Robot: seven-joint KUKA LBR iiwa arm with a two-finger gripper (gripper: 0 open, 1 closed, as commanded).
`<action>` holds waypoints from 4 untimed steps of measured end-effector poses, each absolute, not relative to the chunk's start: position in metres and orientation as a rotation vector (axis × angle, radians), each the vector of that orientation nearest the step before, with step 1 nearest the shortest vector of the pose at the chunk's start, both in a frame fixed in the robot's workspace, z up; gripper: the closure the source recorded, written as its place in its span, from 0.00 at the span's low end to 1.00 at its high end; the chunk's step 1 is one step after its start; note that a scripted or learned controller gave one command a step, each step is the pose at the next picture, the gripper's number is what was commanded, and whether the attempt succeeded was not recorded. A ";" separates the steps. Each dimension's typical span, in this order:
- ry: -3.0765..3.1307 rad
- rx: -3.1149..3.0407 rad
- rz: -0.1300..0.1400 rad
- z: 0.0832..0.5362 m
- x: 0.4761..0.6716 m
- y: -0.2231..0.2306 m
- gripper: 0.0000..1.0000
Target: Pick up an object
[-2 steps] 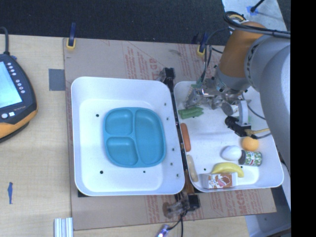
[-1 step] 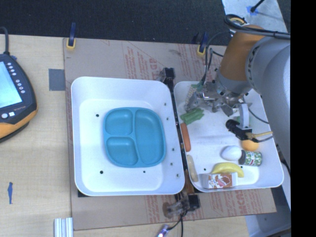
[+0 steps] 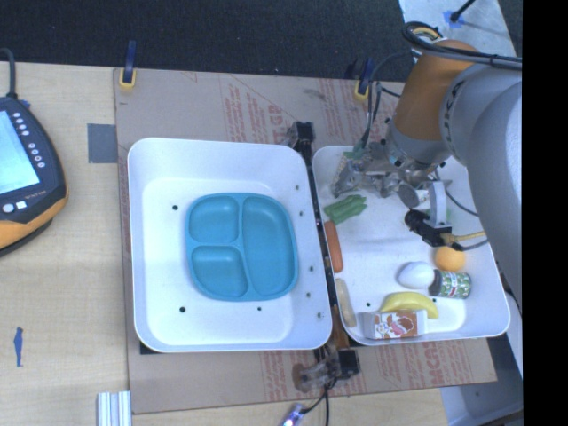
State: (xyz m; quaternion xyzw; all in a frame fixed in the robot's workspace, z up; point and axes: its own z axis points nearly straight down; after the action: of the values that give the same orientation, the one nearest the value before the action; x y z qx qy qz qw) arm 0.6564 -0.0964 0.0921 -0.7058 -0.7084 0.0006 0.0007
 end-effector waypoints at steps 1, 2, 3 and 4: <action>-2.223 -2.216 0.003 0.092 0.656 -0.095 0.00; -2.223 -2.215 0.006 0.092 0.640 -0.096 0.00; -2.223 -2.213 0.009 0.102 0.640 -0.096 1.00; -2.223 -2.213 0.009 0.102 0.640 -0.096 0.00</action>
State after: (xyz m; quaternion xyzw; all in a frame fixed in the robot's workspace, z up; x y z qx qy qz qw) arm 0.6398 -0.0965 0.1021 -0.7054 -0.7088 0.0029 0.0025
